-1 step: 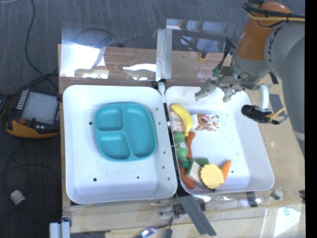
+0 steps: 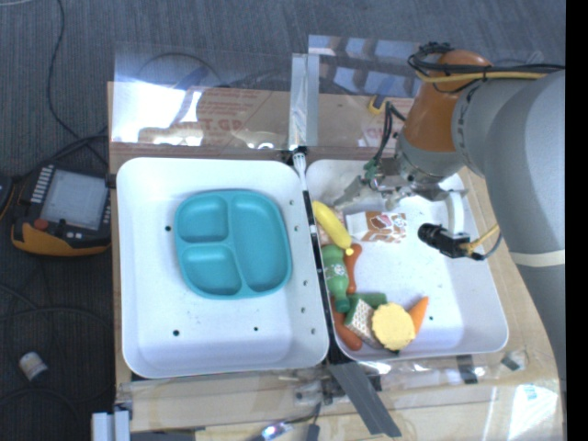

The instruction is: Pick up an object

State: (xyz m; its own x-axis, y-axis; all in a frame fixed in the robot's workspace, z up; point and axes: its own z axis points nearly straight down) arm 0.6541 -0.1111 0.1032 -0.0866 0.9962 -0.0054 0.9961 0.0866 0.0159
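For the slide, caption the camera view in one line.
KUKA arm reaches into the right bin near toy food along its left wall; a teal divided plate sits in the left bin.

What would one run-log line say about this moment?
arm: over right bin | gripper: near banana, holding nothing seen | left bin: blue tray
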